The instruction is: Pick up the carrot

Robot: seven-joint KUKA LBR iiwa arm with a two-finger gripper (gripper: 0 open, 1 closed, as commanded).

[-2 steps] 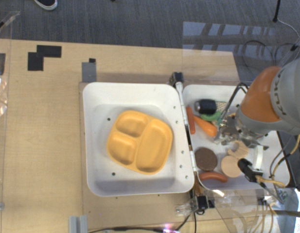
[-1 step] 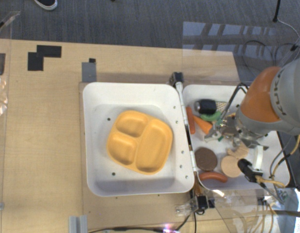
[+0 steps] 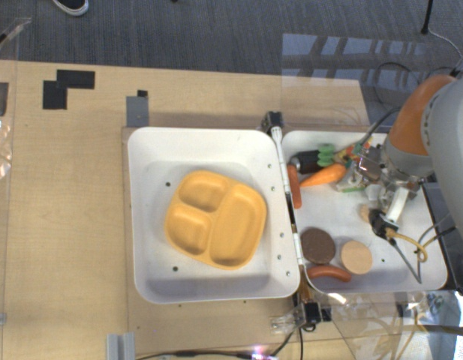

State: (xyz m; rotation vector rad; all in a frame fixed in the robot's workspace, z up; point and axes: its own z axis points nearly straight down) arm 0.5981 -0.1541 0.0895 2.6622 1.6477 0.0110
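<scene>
Arm (image 3: 434,126) being seen reaching in over right bin (image 3: 430,272), far side; gripper (image 3: 364,165) being held just right of carrot (image 3: 323,176), jaw state cannot be told; carrot lying in bin, not lifted; grasp and lift being judged outstanding

- The left bin (image 3: 141,201) has open floor along all four walls around the yellow tray (image 3: 216,217) at its middle.
- In the right bin (image 3: 434,268), the carrot (image 3: 323,176) is hemmed by the arm's wrist (image 3: 381,172) and a green item (image 3: 342,154).
- Two round discs (image 3: 318,245) and sausages crowd its near-left corner; cables cross the right edge.
</scene>
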